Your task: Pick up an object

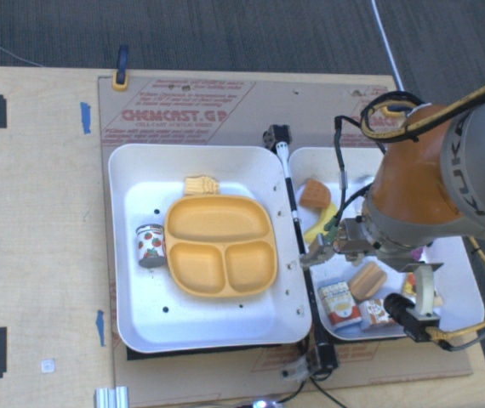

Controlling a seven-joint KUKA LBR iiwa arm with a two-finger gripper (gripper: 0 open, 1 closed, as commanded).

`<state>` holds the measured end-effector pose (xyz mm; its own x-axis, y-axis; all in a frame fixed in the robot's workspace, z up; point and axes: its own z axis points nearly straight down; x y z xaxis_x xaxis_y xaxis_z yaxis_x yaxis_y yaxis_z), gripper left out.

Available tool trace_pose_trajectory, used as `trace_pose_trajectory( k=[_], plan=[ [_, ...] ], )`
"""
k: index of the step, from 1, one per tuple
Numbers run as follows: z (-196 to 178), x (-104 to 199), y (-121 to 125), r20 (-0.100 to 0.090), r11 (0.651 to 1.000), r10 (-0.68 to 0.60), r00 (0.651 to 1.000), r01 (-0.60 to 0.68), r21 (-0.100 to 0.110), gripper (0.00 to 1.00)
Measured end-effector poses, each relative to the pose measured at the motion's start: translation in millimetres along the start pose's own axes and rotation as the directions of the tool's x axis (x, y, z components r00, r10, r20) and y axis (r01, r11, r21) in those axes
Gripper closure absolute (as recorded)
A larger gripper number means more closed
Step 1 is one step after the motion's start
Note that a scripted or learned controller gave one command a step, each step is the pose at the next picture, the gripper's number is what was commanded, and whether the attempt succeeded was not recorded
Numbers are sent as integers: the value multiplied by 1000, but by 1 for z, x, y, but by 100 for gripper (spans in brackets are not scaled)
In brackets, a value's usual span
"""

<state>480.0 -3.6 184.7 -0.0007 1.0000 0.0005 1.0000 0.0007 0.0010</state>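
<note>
Jaws (pixel 321 246) state unclear, over right bin (pixel 472 306) w/ approx 5 items; left bin (pixel 132 313): 1 divided plate (pixel 221 246), 1 cup (pixel 150 245).

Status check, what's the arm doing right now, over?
Gripper low over right bin's left side, nothing seen held. Banana and wooden block closest. Arm covers part of the bin.

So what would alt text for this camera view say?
A grey and orange robot arm reaches over the right bin, which holds small food items. The left bin holds a yellow divided plate and a small can.
</note>
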Motion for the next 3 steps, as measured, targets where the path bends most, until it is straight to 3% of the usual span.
trace_pose_trajectory(
  k=[3],
  plan=[
    [0, 0, 0, 0, 1000, 0, 1000, 0, 0, 0]
  ],
)
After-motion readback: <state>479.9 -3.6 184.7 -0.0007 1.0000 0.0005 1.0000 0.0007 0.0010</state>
